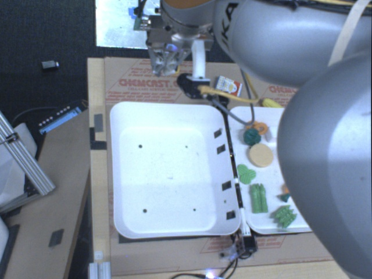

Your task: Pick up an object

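My gripper (165, 61) hangs behind the far rim of the left white bin (125, 173), over the cardboard sheet, with nothing visibly in it. The objects lie in the right white bin (268, 230), well away from the gripper: a small red, white and yellow box (230, 86) at the back, a dark teal ball (251, 136) beside an orange ring (261, 128), a tan disc (261, 155), a flat green leaf shape (246, 174), a green stalk piece (258, 197) and a bumpy green piece (283, 216). The arm's bulk hides the bin's right part.
A yellow item (271, 103) pokes out from under the arm at the right bin's back. Black clips (221, 149) line the wall between the bins. The cardboard sheet (133, 80) lies under both bins. An aluminium frame (26, 161) stands off the bench at left.
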Controlling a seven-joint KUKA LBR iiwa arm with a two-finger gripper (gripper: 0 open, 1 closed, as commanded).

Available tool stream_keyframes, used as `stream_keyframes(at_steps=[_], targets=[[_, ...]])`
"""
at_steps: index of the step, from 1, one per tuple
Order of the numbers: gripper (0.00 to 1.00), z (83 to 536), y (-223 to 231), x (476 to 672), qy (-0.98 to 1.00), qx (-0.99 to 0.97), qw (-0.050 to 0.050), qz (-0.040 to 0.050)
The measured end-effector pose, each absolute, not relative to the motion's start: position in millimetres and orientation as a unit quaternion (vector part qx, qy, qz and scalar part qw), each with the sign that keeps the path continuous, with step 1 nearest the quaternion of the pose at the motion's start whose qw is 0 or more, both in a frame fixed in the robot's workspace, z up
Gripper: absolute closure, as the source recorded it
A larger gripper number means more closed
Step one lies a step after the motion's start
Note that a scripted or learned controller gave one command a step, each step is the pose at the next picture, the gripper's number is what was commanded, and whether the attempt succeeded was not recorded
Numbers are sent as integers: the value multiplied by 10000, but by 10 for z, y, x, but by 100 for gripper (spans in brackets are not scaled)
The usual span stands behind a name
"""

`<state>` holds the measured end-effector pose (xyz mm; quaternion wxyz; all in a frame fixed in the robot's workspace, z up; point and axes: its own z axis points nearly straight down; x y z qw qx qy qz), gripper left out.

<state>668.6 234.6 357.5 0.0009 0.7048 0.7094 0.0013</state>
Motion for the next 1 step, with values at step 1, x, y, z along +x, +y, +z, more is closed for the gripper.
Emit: stream_keyframes(at_steps=[1], targets=[[100, 3567, 2345, 6685, 7094, 7048, 7, 9]])
